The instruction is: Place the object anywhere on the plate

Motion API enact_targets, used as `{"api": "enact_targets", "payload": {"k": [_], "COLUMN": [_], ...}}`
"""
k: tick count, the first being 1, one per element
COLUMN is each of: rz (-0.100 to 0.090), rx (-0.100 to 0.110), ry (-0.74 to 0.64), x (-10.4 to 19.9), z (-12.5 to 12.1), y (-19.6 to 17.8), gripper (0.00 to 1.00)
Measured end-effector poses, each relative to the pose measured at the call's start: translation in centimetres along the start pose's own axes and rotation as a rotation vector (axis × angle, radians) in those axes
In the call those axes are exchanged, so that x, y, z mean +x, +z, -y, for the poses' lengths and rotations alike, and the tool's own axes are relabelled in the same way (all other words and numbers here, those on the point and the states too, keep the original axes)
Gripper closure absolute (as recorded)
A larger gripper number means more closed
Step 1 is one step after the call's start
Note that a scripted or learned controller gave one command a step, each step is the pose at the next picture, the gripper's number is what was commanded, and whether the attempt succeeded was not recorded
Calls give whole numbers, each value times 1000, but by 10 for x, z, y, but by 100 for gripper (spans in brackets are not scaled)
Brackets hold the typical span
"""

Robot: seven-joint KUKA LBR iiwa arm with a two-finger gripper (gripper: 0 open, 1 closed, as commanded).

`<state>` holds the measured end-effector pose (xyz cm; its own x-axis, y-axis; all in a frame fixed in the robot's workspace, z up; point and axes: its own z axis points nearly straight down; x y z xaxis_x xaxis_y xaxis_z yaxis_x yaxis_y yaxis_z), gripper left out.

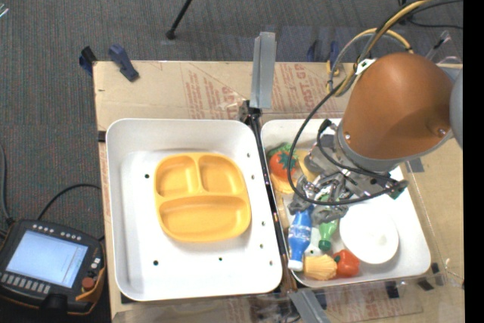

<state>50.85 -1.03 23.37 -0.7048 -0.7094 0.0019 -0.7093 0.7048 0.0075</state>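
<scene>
Two shallow white bins sit side by side on one bench (pixel 174 87): the left bin (pixel 125 200) and the right bin (pixel 412 238). One yellow three-compartment plate (pixel 203 195) lies in the left bin. The right bin holds one white round dish (pixel 370 238), one blue-labelled bottle (pixel 300 232), one green bottle (pixel 327 232), and one orange-red toy vegetable (pixel 346 262). One arm (pixel 397 113) reaches in. One handheld control pendant (pixel 47 262) rests beside the bench.

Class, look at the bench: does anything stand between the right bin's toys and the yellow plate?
Yes: the two bins' adjoining rims run between the toys and the yellow plate. The plate's own bin holds nothing else visible in the way.
</scene>
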Motion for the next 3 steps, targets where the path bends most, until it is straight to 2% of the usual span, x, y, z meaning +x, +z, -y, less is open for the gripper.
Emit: {"api": "enact_targets", "payload": {"k": [1,2,3], "rz": [4,-1,2], "rx": [4,-1,2], "ry": [-9,-120,-118], "x": [-86,-172,-172], "z": [-16,-3,-2], "y": [-44,-3,-6], "gripper": [100,100,0]}}
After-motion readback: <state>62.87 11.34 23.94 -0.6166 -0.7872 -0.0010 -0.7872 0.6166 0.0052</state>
